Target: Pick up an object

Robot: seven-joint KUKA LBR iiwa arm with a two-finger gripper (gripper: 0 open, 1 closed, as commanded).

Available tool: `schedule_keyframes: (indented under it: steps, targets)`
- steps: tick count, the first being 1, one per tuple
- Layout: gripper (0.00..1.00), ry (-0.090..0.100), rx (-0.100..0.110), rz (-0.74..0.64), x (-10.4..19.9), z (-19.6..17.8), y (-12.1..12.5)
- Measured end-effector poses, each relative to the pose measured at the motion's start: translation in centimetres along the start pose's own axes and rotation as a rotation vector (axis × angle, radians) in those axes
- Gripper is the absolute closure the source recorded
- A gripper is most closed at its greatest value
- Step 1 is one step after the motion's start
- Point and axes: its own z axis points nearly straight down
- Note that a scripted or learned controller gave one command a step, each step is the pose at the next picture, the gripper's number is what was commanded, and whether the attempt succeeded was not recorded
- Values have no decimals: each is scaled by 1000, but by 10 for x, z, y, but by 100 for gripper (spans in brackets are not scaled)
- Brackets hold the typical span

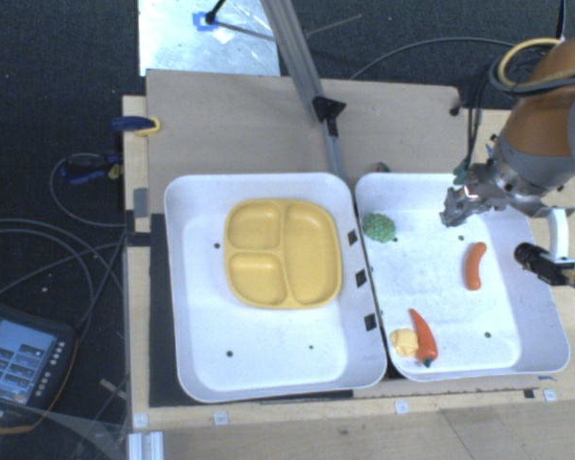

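The right bin (517, 353) holds a green broccoli-like piece (379, 226) near its left wall, an orange sausage-shaped piece (474, 265) to the right of centre, and a red chili pepper (423, 336) beside a small yellow piece (402, 340) at the front. My gripper (457, 206) hangs over the back of the right bin, above and a little left of the sausage piece, right of the broccoli piece. Nothing shows between its fingers.
The left bin (201, 353) holds a yellow three-compartment plate (282, 253). A grey pole (302, 60) slants across the bench toward the gap between the bins. Cables and a teach pendant (19, 353) lie on the floor at left.
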Motion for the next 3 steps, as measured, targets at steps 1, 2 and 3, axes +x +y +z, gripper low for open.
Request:
schedule_keyframes:
  steps: [1,2,3]
  targets:
    - [100,0,-1,-1,0,-47,2]
    - [100,2,5,-5,52,-35,6]
    - [100,3,6,-5,102,-25,5]
